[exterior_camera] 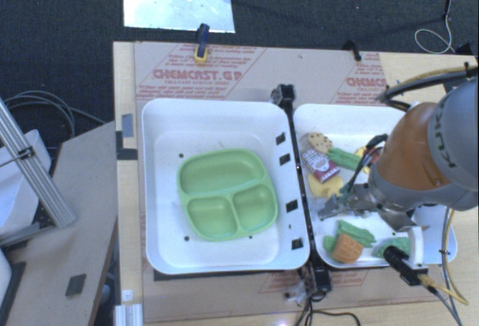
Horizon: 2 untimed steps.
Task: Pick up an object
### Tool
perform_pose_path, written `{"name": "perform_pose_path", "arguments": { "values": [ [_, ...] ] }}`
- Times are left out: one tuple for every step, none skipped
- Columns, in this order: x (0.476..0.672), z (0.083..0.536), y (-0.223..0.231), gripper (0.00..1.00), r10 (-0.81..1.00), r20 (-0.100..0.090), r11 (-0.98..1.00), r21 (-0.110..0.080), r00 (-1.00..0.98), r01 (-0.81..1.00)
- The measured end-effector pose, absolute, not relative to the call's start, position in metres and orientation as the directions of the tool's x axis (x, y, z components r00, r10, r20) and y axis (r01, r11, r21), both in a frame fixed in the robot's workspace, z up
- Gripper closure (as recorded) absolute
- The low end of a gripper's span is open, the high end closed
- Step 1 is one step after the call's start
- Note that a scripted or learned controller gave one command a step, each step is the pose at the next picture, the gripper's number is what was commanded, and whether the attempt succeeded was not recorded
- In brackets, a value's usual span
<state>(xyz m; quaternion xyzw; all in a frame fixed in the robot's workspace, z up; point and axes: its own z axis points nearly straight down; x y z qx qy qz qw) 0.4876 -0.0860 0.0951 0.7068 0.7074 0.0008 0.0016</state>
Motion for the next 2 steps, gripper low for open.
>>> {"name": "perform_pose_path", "arguments": {
  "values": [
    [0.5445,0.0847,-0.1384,0.0,1.0,-0.004,-0.001,0.007,0.001,1.0],
    [0.5421,0.0844,-0.1355,0.0,1.0,-0.001,0.001,0.002,-0.001,1.0]
  ]
}}
